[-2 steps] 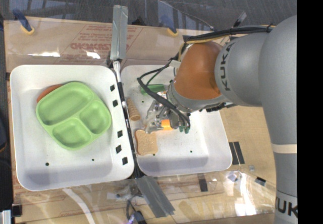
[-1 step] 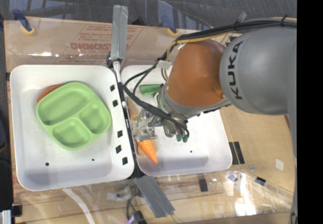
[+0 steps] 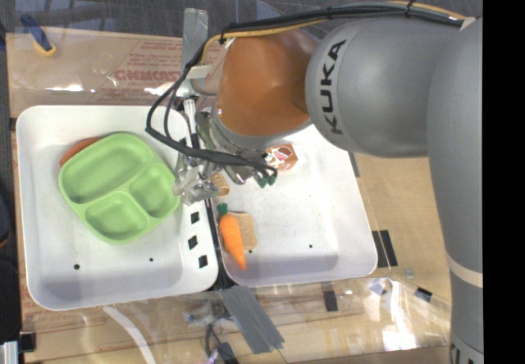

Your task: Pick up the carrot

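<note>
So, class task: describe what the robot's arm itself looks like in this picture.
The arm is thick, rounded and grey, with KUKA in dark capital letters on its side. An orange band sits just above the wrist. A thin cable runs along the top, and black cables loop around the wrist by the metal gripper.

Carrot (image 3: 233,241): one item, orange, tapered body with a small green top. Lay flat in the right-hand bin (image 3: 328,260), close against the bin's left wall, near the front corner. Green end pointed toward the far side, narrow tip toward the near rim. Rested partly on a tan block (image 3: 245,229).
</note>
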